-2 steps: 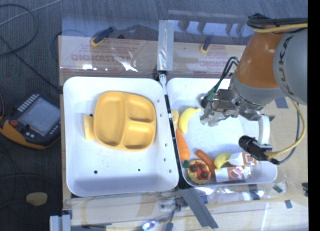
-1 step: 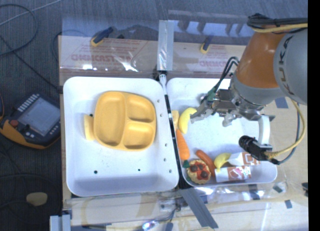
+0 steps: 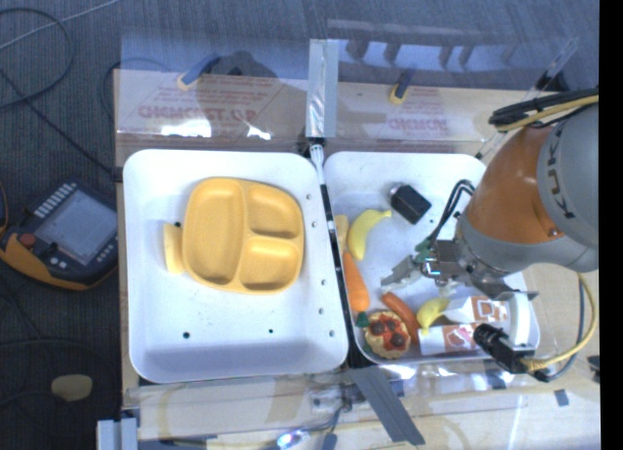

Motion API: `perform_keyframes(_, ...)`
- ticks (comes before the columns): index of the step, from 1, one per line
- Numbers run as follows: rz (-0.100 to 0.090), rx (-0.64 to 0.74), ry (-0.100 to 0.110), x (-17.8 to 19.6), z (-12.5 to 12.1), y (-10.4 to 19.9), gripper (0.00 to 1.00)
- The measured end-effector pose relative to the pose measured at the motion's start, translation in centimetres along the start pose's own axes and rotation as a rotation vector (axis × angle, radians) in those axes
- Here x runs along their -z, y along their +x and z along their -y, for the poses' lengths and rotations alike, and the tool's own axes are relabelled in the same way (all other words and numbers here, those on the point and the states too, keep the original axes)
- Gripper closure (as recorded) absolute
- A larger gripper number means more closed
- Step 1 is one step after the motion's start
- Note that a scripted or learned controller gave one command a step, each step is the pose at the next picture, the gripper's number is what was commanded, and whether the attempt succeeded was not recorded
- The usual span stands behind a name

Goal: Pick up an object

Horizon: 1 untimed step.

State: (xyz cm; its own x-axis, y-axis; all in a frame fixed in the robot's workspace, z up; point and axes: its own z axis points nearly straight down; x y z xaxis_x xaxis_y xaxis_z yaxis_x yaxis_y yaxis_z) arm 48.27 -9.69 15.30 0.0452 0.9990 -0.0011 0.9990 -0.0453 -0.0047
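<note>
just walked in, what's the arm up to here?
The arm is reaching from the right into the right bin, with the gripper low over a cluster of toy food: a banana, a carrot, a red sausage and a small pizza. A black block sits further back. Nothing is visibly held yet. The left bin holds a yellow divided plate, untouched.

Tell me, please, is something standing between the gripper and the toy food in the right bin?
Nothing visible does. The gripper hangs over bare bin floor in the right bin, with the red sausage, carrot and yellow banana lying uncovered around it. The arm's body hides the bin's right part.
</note>
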Motion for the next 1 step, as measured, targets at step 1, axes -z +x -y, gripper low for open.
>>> perform_keyframes(1, 0.0, 0.0, 0.0, 0.0, 0.0, 0.01, 0.0)
